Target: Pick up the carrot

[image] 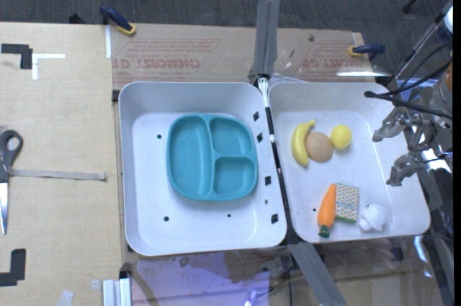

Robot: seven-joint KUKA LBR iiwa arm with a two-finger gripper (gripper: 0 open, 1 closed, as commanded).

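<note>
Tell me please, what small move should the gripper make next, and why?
Probably move the gripper left and toward the bin's near edge, above the carrot. It now sits by the right bin's right rim, apart from the carrot, which lies touching a patterned sponge.

I see the carrot [328,209] lying in the right bin [400,225] with a small patterned box [347,202] touching its right side, so that flank is blocked, while its left side faces bare bin floor. A white crumpled ball [372,217] sits just beyond the box. The banana [300,142], brown ball [318,147] and lemon [341,136] cluster well apart, farther back.
</note>
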